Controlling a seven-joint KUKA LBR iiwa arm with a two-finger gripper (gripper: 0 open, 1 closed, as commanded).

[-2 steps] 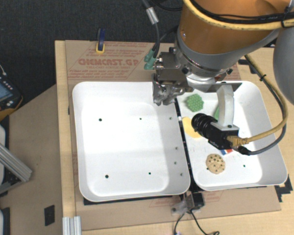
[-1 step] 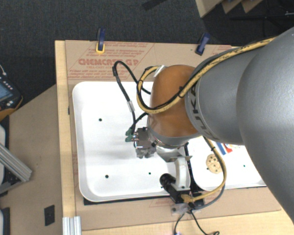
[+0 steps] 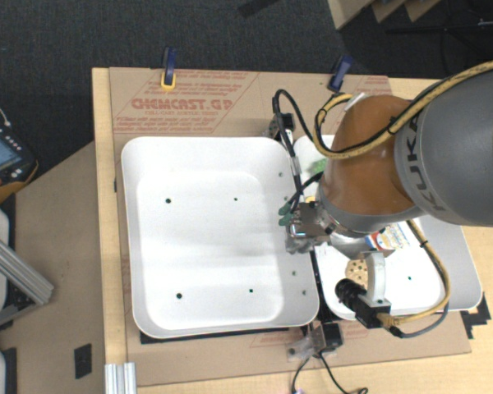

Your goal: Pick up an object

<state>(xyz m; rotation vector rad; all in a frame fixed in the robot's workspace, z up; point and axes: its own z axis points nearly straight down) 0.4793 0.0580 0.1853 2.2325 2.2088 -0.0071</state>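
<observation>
The grey arm with its orange band [image 3: 370, 158] covers most of the right bin [image 3: 452, 281]. Its gripper [image 3: 299, 232] hangs low at that bin's left edge, right by the wall shared with the left bin [image 3: 148, 220]. A small green object [image 3: 288, 212] shows just left of the gripper, touching or very close to it; whether it is held I cannot tell. A second green piece [image 3: 315, 169] peeks out above the wrist. A round tan perforated object [image 3: 357, 269] and a colourful printed item [image 3: 390, 238] lie in the right bin under the arm.
Black and yellow cables [image 3: 411, 322] loop from the arm across the right bin's near edge. A black cable [image 3: 286, 117] rises at the back between the bins. Blue clamps [image 3: 169, 66] hold the cardboard base at the far edge.
</observation>
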